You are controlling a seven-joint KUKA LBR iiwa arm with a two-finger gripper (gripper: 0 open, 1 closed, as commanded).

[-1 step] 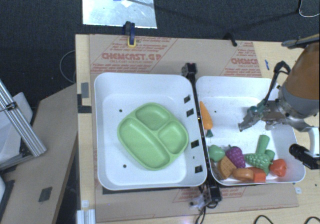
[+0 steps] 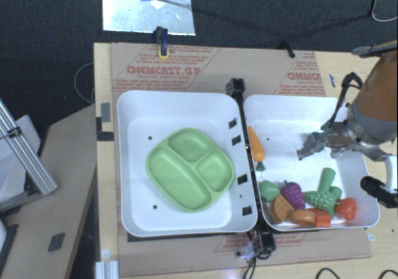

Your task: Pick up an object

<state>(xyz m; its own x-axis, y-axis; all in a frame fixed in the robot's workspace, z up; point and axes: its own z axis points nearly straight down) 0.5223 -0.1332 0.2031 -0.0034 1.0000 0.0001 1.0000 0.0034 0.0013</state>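
Reaching in from the right, the grey arm with its orange band holds the claw (image 2: 308, 147) above the right bin (image 2: 292, 107), over bare white floor near the bin's middle. Its dark fingers point left and slightly down; whether they are spread or closed cannot be told from this angle, and nothing shows between them.

Left of the claw, against the bin's left wall, lies an orange carrot (image 2: 255, 142) with a green tip, well apart from the fingers. Below the claw, along the bin's near edge, a heap of toy food sits packed together: a green round piece (image 2: 268, 190) at the left end, a purple bunch of grapes (image 2: 293, 195) just beside it, a brown wedge (image 2: 281, 209) under the grapes, an orange-brown piece (image 2: 305, 215) touching that, a green knobbly vegetable (image 2: 324, 192) standing almost directly beneath the claw, and a red tomato-like piece (image 2: 346, 209) at the right end.

Further left of the claw, past the clips joining the bins, the left bin (image 2: 134, 147) holds a light green divided plate (image 2: 189, 169). Both bins rest on a cardboard sheet (image 2: 186, 69) covering the counter (image 2: 102, 85)
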